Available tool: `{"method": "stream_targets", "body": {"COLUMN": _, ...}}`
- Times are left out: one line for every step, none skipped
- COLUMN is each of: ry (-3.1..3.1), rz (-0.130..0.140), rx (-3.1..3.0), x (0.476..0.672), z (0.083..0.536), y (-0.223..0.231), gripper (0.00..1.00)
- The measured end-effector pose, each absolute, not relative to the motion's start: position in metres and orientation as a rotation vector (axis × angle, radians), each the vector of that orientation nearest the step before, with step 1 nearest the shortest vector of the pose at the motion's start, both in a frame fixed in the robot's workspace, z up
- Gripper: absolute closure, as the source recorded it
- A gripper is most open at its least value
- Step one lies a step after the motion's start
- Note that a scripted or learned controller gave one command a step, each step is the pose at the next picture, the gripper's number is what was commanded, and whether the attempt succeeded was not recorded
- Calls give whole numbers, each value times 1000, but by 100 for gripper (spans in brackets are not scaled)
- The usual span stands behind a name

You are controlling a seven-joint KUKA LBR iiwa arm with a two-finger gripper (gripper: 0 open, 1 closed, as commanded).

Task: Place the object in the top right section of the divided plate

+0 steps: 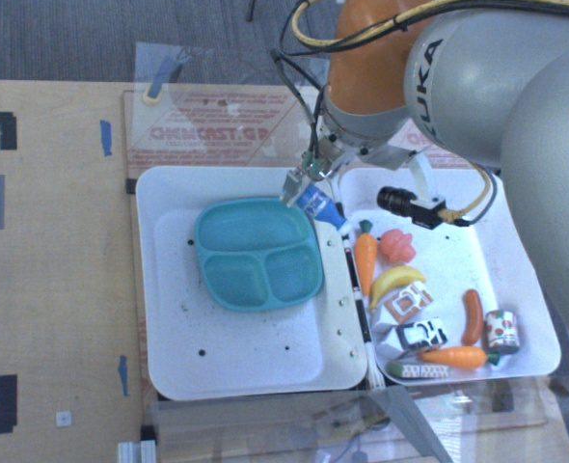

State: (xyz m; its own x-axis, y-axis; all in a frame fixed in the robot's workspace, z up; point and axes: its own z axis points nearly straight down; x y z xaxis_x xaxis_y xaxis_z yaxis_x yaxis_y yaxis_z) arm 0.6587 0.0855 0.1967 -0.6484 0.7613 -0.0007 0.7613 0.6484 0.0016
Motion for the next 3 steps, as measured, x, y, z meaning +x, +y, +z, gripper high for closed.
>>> {"method": "stream_targets", "body": {"ry": 2917, "rz": 4, "rx": 1151, "x": 656, "z": 283, "y": 118, "gripper": 100}}
{"method": "stream_targets", "body": {"ry": 3050, "rz": 2, "rx": 744, "x": 649, "z": 266, "y": 71, "gripper": 100}}
{"method": "stream_targets", "body": {"ry": 3108, "rz": 3, "rx": 440, "x": 638, "z": 221, "y": 103, "gripper": 100}}
